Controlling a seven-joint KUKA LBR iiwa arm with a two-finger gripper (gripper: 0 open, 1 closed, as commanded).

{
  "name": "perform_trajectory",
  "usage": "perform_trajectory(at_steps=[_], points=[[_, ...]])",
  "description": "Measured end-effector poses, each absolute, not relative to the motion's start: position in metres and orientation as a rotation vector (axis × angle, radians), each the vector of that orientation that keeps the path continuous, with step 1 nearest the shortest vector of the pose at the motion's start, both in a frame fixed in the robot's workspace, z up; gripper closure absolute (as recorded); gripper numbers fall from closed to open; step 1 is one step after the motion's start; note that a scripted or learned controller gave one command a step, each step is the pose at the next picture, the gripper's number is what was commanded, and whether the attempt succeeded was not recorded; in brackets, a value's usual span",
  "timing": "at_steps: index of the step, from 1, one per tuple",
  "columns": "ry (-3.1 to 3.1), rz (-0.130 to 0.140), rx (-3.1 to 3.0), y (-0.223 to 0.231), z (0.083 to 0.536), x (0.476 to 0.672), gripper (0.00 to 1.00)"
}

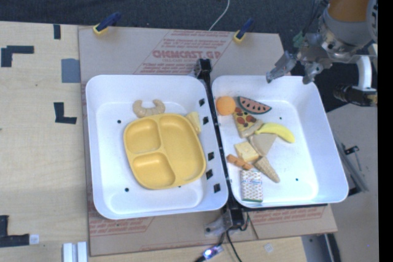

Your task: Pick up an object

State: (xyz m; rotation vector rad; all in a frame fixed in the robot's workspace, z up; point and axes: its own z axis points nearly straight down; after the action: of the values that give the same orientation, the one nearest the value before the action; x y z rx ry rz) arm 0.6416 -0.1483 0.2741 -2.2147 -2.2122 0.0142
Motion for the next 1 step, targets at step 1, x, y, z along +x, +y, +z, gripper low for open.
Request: perform_trajectory(at_steps=[1], points=[[-2.222, 0.002, -2.220, -0.1483, 0.2825, 0.6434, 0.00]])
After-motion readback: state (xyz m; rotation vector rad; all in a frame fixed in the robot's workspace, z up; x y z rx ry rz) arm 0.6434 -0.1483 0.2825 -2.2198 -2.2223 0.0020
